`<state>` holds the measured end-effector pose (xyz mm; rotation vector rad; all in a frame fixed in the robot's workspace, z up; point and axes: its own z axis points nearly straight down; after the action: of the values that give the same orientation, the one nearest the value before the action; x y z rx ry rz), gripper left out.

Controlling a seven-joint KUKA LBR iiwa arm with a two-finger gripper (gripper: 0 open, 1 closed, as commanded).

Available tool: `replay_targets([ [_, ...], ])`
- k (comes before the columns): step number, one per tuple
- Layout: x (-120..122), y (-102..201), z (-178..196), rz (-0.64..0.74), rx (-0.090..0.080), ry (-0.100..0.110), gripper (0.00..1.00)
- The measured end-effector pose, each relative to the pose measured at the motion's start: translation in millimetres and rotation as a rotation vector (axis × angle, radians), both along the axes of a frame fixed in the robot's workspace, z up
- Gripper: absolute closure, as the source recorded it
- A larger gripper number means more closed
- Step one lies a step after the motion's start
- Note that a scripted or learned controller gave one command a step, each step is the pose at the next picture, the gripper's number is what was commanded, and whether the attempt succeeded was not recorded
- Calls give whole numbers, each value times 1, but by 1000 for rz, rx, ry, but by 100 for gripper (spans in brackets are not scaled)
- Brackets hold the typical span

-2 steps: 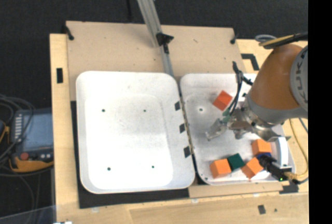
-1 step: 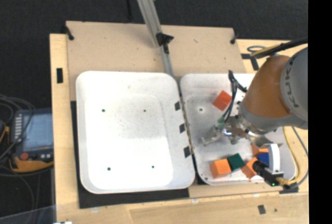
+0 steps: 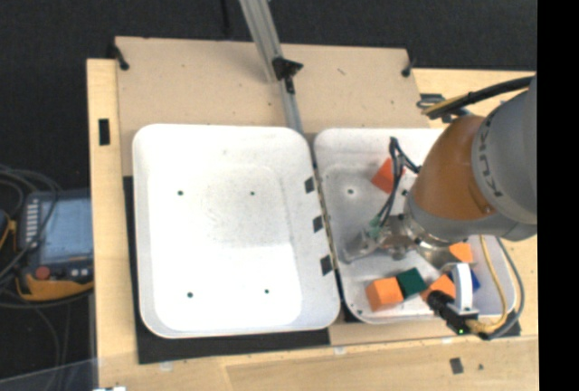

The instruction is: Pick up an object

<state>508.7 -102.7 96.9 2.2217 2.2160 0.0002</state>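
Arm low over right bin, blocks at its near end

Bench (image 3: 226, 353) front edge runs pale wood along the bottom of the view, w/ a black mat under the bins. Left of the bench, off its edge, a handheld control pendant (image 3: 56, 244) w/ blue screen lies among cables.

Right bin (image 3: 348, 154), near end: orange block (image 3: 384, 292) sits close to the front wall. A dark green block (image 3: 413, 281) is just beside it, to the right. Further right, a smaller orange piece (image 3: 442, 284) and a white-and-blue object (image 3: 464, 281), partly hidden by the arm's cabling; exact shape hard to tell. Another orange bit (image 3: 460, 252) peeks out from under the wrist.

Pincer (image 3: 380, 240) hangs low over the middle of the right bin, near the wall shared w/ the left bin. It's dark and blurred against the bin floor; can't tell if open or closed, and nothing visibly gripped. Arm (image 3: 507, 163) comes in from the right, grey w/ orange band (image 3: 452, 172) above the wrist, covering much of the bin's right half.

Past the pincer, an orange-red block (image 3: 384, 174) lies near the bin's far part, next to a black cable.

Left bin (image 3: 154, 199): white floor, a few small dark dots.

Far side: metal pole (image 3: 258, 9) slants up from between the bins toward the top of the view, over dark floor.
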Motion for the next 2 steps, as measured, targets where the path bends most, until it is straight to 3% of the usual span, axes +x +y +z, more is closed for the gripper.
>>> replay_targets([
  [1, 1, 0, 12, -9, 3, -5, 100],
  [2, 8, -3, 56, 4, 2, -3, 100],
])
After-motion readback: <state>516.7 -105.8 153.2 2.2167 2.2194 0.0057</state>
